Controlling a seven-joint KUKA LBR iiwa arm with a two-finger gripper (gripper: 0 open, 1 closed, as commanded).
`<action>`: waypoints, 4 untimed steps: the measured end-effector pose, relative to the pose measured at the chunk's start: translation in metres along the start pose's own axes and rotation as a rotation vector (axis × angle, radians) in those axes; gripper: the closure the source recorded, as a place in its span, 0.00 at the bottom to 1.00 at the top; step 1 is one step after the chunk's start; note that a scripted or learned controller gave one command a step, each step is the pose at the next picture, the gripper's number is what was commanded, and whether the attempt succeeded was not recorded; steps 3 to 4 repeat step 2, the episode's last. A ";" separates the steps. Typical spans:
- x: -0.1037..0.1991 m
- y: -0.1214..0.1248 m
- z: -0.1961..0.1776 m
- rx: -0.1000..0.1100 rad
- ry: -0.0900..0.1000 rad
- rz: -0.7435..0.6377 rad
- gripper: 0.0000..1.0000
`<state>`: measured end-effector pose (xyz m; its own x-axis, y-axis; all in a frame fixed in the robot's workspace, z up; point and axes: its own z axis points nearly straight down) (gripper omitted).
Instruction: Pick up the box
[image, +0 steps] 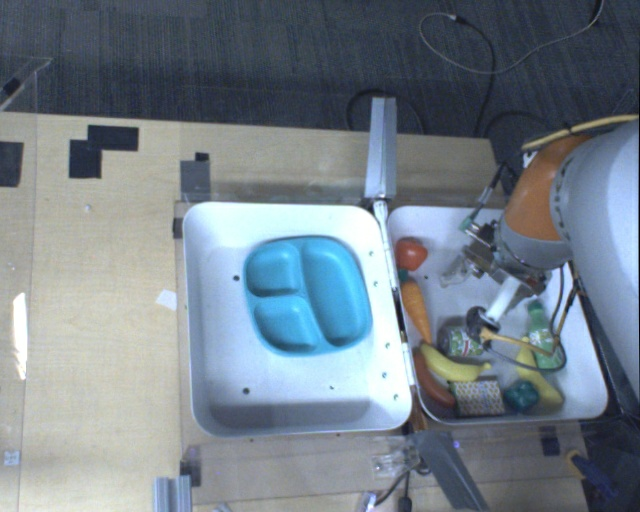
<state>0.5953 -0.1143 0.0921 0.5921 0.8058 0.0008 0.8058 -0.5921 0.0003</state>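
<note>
Worktop (90, 350) of pale wood carries two white bins side by side. One blue plate (305, 293) with three compartments lies in the left bin (215, 390). In the right bin (590, 395) I count one red tomato (410, 252) at the back, one carrot (415, 312) along the left wall and one banana (450, 365). One box (478, 397), tan and mesh-patterned, lies flat by the front wall, its long axis roughly left to right. Beside it sits one teal thing (520, 395), with one green bottle (540, 335) behind. The end effector (468, 262) hangs over the bin's back half, well apart from the box. Whether it is clenched or released cannot be told, and nothing shows in its grasp.
</note>
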 end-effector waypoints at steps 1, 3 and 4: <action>-0.041 -0.029 0.003 -0.009 0.005 0.010 0.00; -0.038 -0.028 -0.009 -0.014 0.010 0.010 1.00; -0.038 -0.028 -0.009 -0.014 0.010 0.010 1.00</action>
